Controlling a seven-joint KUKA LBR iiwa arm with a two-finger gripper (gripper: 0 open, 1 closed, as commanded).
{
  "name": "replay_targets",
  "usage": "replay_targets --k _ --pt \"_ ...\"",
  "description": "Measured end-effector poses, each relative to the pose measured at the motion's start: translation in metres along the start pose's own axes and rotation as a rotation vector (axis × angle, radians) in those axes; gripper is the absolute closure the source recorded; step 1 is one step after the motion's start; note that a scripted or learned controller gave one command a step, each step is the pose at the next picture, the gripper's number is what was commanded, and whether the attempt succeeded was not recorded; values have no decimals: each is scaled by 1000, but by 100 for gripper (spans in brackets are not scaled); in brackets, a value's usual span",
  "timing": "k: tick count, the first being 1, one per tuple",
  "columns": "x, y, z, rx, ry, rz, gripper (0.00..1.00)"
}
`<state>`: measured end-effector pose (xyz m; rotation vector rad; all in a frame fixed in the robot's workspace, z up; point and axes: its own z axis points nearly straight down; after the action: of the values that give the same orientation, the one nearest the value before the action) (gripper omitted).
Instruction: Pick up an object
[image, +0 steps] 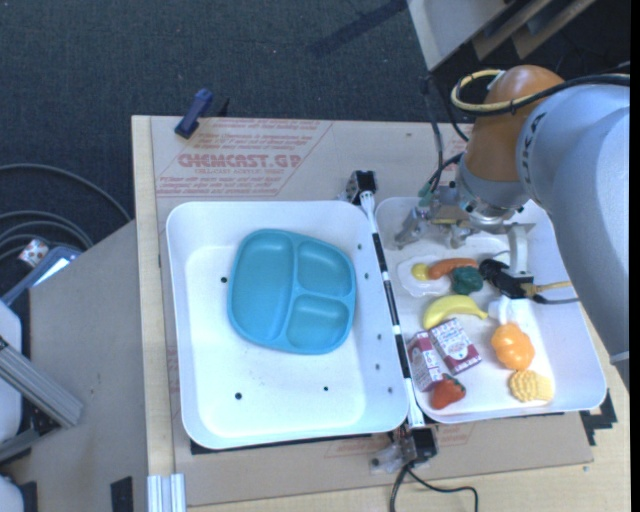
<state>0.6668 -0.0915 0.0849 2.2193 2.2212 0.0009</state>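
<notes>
Yellow banana (452, 309) w/ orange (512, 347), carton (451, 344), corn (531, 384) crowding right bin (580, 385), gripper (452, 228) above, grip state unclear

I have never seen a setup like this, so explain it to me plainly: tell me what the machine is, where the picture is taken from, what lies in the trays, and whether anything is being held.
The picture comes from one fixed camera above a bench, looking down at a slant. The big grey shape with an orange band on the right is a robot arm; a program moves it. Its tool, the part meant to grasp things, hangs over the far end of the right bin. I cannot tell whether the tool is open or shut, and nothing shows in its grip.

Two shallow white bins sit side by side. The left bin has a blue divided plate. The right bin has small toy foods: a banana, an orange fruit, a corn cob, a small red carton and a few more. The job is simply to pick one up, and that has not happened yet.
</notes>
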Motion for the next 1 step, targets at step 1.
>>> replay_targets --k 1 --pt "-2 0 0 0 0 1 0"
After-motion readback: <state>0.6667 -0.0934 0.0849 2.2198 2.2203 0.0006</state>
